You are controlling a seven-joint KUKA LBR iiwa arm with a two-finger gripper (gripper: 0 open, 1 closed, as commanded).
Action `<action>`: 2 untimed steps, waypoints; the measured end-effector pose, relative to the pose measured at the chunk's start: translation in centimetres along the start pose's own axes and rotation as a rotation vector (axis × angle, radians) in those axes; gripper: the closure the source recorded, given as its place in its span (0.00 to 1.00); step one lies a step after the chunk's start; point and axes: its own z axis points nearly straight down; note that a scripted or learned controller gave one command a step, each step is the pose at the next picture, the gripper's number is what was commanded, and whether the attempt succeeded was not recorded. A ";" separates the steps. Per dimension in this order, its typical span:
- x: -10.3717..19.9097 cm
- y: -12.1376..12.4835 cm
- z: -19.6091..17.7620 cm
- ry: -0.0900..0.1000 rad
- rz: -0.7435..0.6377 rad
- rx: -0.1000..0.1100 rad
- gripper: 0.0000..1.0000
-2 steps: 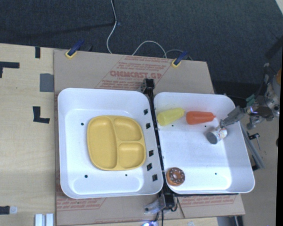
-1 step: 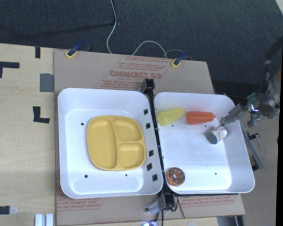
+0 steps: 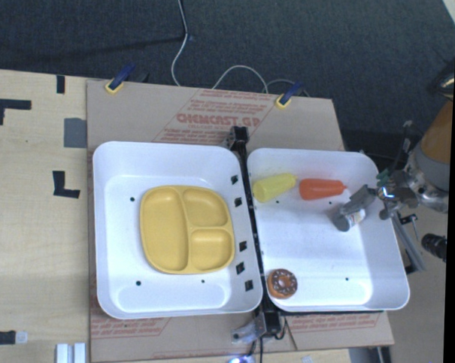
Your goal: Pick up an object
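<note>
Over the right bin (image 3: 388,293), the gripper (image 3: 348,216) hovers. Its open-or-closed state I cannot tell. At its ten o'clock lies the orange carrot (image 3: 321,188), long axis three-to-nine.

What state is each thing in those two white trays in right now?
Yellow divided plate: lying flat in the left bin.
Yellow block: on its side, right bin.
Orange carrot: lying down, untouched.
Donut: flat, near corner.
End effector: holding nothing visible.

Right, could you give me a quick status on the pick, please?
Gripper over right bin, nothing between fingers. Carrot and corn nearby, untouched. Donut near front edge.
</note>
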 end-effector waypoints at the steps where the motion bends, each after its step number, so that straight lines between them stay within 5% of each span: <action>1: 0.3 -0.5 6.3 -0.001 0.000 -0.002 0.00; 2: -0.5 0.0 11.3 -0.001 0.000 -0.001 0.00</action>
